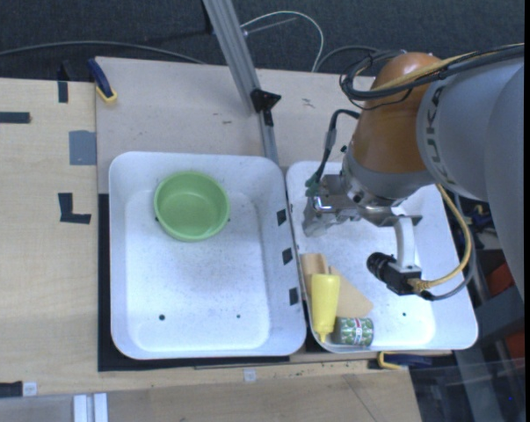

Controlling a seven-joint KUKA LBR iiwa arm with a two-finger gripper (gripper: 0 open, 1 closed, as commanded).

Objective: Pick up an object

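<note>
Arm: the grey arm [475,130] with its orange band [396,117] reached in from the right and hung over the right bin [423,323].
Gripper: the gripper [322,218] sat low over the upper left part of the right bin, close to the wall shared with the left bin; whether it was wide or narrow could not be told, as the wrist covered it from above.
Held thing: nothing could be seen in the gripper.
Yellow bottle: a yellow bottle [324,301] lay on its side in the lower left corner of the right bin, along the left wall, nearer the front edge than the gripper and apart from it.
Can: a small green can [353,331] lay at the front rim of the right bin, just beside the bottle's lower end, well apart from the gripper.
Tan piece: a flat tan piece, perhaps cardboard [352,299], lay under and beside the bottle, between the gripper and the can.
Green bowl: a green bowl [192,205] stood upright in the upper part of the left bin [203,323], well apart from the gripper.
Cable: a black fitting with a yellow cable [396,275] hung beside the wrist over the right bin.
</note>
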